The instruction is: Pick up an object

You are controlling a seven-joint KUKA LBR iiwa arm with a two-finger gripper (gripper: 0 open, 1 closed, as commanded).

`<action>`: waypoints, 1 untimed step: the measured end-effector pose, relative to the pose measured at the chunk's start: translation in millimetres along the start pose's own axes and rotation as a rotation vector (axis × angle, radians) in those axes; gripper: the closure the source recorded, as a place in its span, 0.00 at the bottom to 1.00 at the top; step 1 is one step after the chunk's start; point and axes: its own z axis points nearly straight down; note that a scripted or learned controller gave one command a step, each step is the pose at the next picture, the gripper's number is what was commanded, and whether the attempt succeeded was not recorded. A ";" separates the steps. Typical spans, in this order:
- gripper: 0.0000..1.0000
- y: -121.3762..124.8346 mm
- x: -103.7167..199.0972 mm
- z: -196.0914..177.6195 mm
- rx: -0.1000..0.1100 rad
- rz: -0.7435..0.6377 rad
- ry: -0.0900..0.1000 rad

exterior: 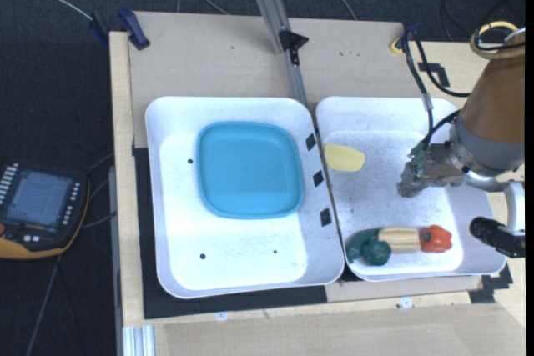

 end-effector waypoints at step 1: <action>1.00 0.0 0.1 9.2 0.005 0.000 0.001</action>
